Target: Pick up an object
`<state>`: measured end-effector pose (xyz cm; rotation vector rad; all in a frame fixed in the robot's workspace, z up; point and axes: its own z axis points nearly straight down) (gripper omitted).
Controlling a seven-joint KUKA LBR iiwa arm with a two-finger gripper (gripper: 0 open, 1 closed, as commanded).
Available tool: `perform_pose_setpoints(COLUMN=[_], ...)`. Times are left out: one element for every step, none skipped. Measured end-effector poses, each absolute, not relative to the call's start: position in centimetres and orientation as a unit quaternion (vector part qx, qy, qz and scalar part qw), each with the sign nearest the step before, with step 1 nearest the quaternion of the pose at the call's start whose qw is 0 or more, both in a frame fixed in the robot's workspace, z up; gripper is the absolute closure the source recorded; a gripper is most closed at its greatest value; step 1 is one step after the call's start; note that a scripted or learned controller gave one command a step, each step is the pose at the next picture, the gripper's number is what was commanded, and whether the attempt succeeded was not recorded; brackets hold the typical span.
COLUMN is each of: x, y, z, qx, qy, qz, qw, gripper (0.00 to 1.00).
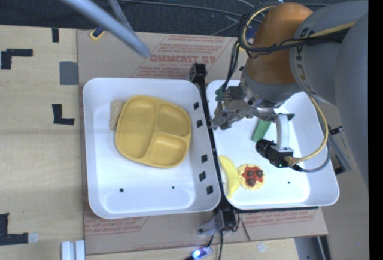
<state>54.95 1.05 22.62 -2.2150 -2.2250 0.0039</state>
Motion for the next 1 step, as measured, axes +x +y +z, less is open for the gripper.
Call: perform_pose_setpoints(x=[55.36], y=[5.36], z=[22.68], qx=[-0.705], qy=[-0.709], qz=[0.0006], qw=[0.001], gripper=[1.0])
